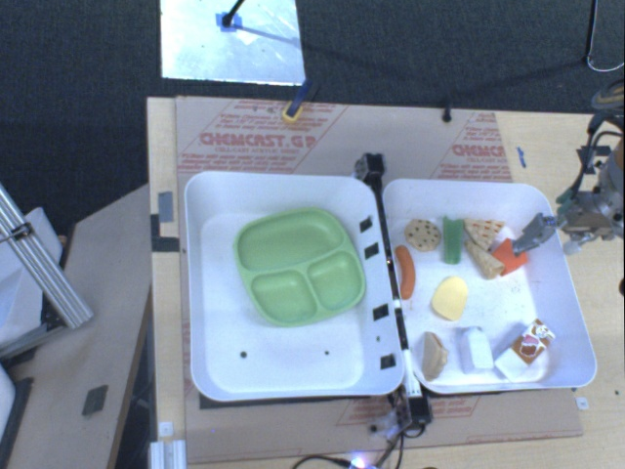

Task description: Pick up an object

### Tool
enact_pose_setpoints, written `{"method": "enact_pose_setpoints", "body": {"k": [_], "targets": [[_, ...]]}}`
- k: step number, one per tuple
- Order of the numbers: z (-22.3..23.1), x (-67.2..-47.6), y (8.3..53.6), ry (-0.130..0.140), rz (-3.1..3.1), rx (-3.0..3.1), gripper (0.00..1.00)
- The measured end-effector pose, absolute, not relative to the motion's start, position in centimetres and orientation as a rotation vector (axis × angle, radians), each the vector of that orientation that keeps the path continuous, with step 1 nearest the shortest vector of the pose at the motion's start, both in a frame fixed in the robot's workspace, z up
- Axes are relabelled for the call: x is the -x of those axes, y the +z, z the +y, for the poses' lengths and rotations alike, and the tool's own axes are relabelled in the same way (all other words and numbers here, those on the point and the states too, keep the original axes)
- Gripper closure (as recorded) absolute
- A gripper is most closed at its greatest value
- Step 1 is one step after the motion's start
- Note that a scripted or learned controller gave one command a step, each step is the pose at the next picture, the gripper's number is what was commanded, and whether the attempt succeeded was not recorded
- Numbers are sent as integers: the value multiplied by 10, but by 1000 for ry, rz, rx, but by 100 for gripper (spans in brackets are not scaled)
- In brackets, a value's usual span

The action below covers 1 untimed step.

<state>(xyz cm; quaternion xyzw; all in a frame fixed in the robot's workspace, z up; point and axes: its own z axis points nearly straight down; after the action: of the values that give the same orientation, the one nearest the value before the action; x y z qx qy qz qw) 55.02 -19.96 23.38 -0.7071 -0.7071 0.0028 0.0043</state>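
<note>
- I see two white bins side by side on the worktop (166,262).
- The left bin (210,360) holds a green divided plate (298,265).
- The right bin (566,311) holds toy foods: cookie (423,234), sausage (405,271), yellow lemon (450,298).
- My hand (535,234) hovers at that bin's upper right, beside an orange piece (506,256); I cannot tell its opening.

Arm (601,179) entering from 3 o'clock, at mid-height of the frame, wrist hardware stacked near the edge. Gripper (532,234) extended toward 8 o'clock, grey, tilted downward, tip low. Finger spacing not resolvable. Nothing visibly held.
</note>
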Motion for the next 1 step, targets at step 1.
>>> {"method": "enact_pose_setpoints", "body": {"k": [1], "targets": [[-199, -553, 240, -1, -2226, 2219, 0]]}}
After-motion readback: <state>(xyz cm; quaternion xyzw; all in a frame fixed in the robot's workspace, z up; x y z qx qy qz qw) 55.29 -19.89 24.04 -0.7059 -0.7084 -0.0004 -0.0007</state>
